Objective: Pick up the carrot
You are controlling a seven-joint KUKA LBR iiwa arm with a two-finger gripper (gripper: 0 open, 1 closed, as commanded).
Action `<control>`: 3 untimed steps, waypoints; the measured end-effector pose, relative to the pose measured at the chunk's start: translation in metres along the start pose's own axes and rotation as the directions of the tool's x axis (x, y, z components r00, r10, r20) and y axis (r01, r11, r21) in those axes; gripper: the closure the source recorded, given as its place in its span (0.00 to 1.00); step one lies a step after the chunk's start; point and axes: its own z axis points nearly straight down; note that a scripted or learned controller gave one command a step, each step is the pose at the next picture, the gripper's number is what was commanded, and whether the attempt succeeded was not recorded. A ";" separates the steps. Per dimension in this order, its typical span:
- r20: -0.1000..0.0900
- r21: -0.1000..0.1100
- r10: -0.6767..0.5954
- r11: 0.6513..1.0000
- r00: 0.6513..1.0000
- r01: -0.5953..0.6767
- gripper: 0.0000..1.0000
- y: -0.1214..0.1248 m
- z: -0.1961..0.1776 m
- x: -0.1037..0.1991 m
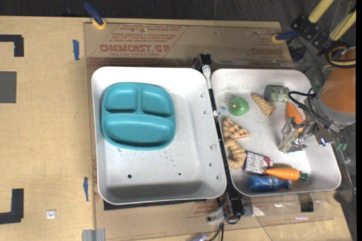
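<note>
The carrot (283, 173) is orange with a green stalk end pointing right. It lies flat near the front edge of the right bin (325, 163), just above a blue bottle (264, 183). My gripper (295, 140) hangs over the right part of that bin, behind the carrot and slightly to its right, apart from it. Its silver fingers (285, 138) stand open with nothing between them. A second orange piece (293, 112) lies just behind the gripper, partly covered by black cables.
The right bin also holds a green ball (238, 105), a tan cone (262, 103), a grey-green can (277, 94), two waffle-like pieces (234, 138) and a small packet (257, 162). The left bin (186, 160) holds a teal divided plate (137, 115).
</note>
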 end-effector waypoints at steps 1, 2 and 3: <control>0.003 0.002 -0.183 0.983 0.983 0.183 1.00 -0.005 -0.001 0.038; 0.000 0.002 -0.183 0.983 0.983 0.183 0.00 -0.005 0.000 0.039; 0.002 0.000 0.061 0.998 0.998 -0.061 0.00 -0.021 0.002 -0.018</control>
